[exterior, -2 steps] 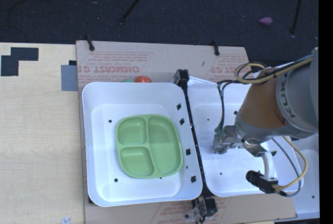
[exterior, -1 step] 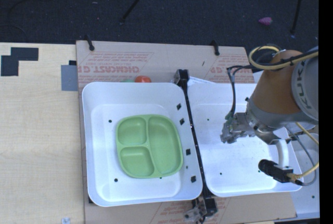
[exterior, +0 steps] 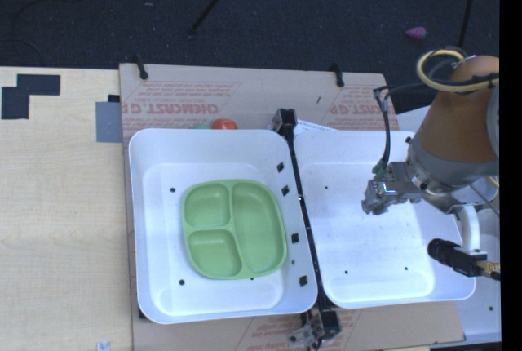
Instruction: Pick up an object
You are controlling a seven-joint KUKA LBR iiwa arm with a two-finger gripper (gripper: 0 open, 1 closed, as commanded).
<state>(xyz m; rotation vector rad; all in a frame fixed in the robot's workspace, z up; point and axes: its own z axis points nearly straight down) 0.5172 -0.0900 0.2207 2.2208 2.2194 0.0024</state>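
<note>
**Arm poised over the right bin; the green tray waited in the left**

Nearest to us, we saw the cardboard-covered desk (exterior: 269, 333) carrying two shallow white bins side by side, joined along a black divider (exterior: 298, 211). The left bin (exterior: 147, 276) held the likeliest object to pick, a green divided tray (exterior: 234, 228) lying flat on the floor, presumably so that a descent from above could reach it. Its long axis ran roughly near to far, tilted slightly, with the single large compartment toward the divider and the two smaller ones toward the left. Over the right bin (exterior: 383, 284) hung the gripper (exterior: 377, 198), well apart from the tray, on the grey arm with its orange band (exterior: 465, 121). We could not tell whether the jaws were open or closed, and we saw nothing between them. Farther off, a small red object (exterior: 223, 125) lay just behind the left bin's far rim.
</note>
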